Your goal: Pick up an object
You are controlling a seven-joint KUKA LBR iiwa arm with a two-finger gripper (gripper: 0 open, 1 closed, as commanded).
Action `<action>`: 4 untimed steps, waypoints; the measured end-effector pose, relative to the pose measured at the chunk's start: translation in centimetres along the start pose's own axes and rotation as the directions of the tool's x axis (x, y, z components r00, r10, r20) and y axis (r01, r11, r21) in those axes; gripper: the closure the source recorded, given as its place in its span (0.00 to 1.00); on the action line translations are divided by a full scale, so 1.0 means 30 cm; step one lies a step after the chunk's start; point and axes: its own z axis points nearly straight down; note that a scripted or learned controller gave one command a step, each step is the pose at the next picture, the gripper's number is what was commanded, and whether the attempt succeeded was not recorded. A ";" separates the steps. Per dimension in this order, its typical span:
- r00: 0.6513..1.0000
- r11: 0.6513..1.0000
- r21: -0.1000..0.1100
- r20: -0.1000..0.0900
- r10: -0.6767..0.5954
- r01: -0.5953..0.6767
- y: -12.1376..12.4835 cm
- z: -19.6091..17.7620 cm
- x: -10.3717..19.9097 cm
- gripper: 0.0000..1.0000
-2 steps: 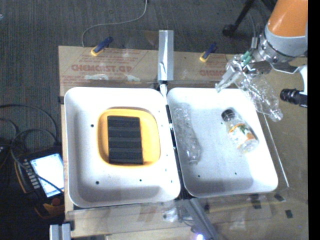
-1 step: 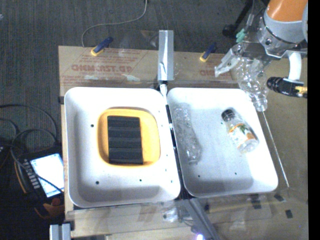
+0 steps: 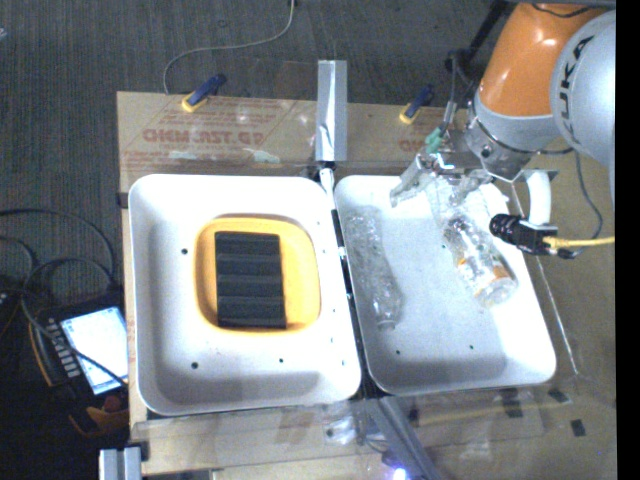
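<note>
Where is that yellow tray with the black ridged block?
The yellow tray with the black ridged block lies in the middle of the left white bin, across the divider from the clear plastic bottles.

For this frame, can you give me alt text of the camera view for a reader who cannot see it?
A grey and orange arm reaches from the right, its gripper over the far end of the right bin, which holds two clear plastic bottles. The left bin holds a yellow tray with a black ridged block on it.
</note>
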 end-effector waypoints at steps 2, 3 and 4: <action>0.969 0.969 0.001 0.000 0.246 -0.246 -0.095 -0.132 -0.006 1.00; 0.970 0.970 0.004 0.000 0.245 -0.245 -0.095 -0.158 -0.005 1.00; 0.970 0.970 0.004 0.000 0.245 -0.245 -0.095 -0.158 -0.005 0.00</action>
